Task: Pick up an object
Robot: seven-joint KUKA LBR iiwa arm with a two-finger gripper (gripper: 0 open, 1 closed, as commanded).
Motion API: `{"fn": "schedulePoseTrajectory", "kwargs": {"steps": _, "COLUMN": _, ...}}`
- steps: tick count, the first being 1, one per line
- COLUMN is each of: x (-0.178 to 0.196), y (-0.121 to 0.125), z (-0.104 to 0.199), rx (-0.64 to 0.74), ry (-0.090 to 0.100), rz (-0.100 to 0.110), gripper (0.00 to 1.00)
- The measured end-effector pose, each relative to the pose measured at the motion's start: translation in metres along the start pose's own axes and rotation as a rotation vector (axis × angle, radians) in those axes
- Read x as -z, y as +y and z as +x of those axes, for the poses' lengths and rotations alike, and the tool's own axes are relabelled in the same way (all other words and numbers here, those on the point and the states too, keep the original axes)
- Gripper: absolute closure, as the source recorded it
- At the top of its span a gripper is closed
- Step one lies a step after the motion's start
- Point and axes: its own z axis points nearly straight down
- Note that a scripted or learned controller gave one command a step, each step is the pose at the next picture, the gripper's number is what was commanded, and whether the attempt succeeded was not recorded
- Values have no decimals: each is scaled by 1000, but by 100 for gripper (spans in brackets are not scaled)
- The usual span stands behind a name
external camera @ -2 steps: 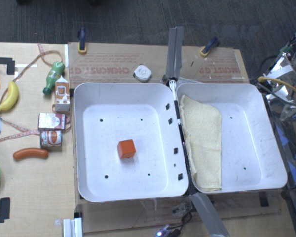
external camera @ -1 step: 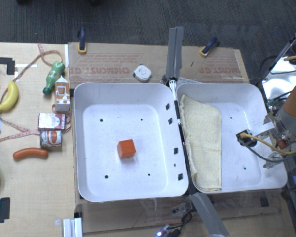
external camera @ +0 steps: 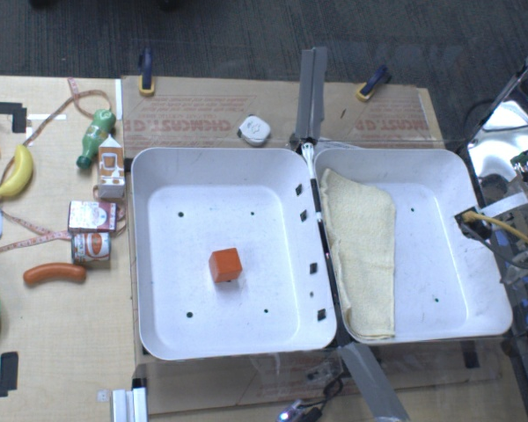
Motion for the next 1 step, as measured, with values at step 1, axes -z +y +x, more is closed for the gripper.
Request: {"fn": "schedulePoseTrajectory", "kwargs": {"steps": 1, "x": 8, "y": 0, "z": 0, "rx": 0, "ry": -3, "rz": 1, "gripper": 100}}
